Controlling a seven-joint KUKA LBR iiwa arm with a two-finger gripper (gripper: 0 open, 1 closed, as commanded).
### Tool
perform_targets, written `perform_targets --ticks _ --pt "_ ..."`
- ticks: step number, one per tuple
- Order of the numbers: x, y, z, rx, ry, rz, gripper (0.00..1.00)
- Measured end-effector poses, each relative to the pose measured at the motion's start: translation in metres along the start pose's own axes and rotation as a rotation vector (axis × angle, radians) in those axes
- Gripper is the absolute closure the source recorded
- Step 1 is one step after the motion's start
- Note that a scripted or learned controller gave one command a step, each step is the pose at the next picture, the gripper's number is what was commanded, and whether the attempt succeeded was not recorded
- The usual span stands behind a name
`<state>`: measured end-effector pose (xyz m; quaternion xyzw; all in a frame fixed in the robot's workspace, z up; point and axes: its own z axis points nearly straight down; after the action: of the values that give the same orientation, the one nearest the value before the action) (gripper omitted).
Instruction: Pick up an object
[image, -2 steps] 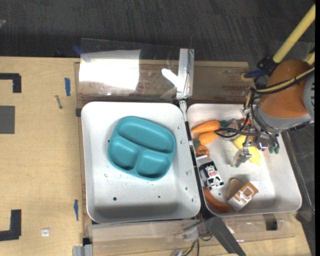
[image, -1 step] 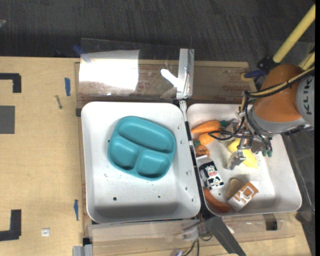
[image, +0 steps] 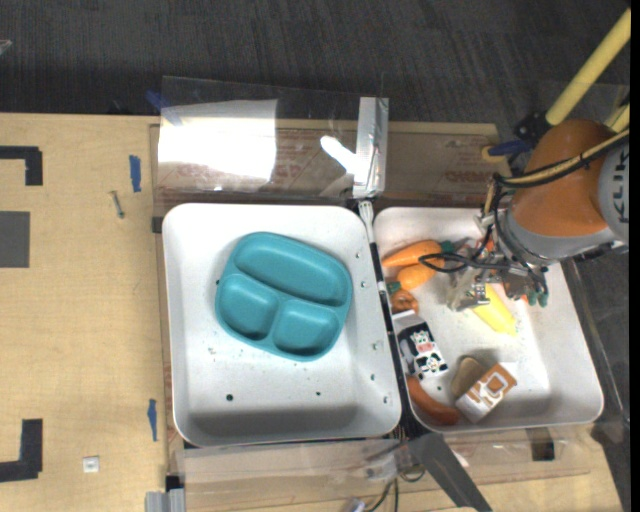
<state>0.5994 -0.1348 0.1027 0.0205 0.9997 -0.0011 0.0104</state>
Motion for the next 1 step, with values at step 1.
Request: perform_targets --ticks 1 --pt "-0.0308 0.0742 -0.1020 -0.004 0.005 -0.081 1.00"
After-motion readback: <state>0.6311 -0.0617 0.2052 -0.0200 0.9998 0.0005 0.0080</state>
